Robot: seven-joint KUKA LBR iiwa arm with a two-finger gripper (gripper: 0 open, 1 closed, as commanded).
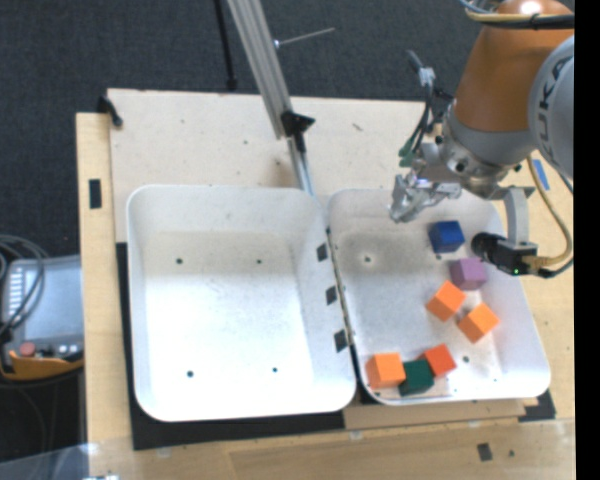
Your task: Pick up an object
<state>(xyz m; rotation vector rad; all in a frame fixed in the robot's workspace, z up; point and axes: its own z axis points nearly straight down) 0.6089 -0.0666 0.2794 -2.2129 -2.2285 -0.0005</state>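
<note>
My gripper (412, 204) hangs over the far end of the right bin (380, 298), up and to the left of a blue cube (446, 236). Nothing shows between its tips. Just past the blue cube lies a purple cube (468, 273). Two orange cubes (445, 301) (479, 321) sit further toward the front right. At the bin's front edge an orange cube (385, 369), a dark green cube (417, 376) and a red-orange cube (440, 359) crowd together.
The left bin (230, 298) adjoins the right one. A slanted aluminium post (265, 68) rises from behind the bins' shared wall. A black connector with a cable (502, 253) hangs by the right bin's rim. A grey box (40, 313) sits off the bench at left.
</note>
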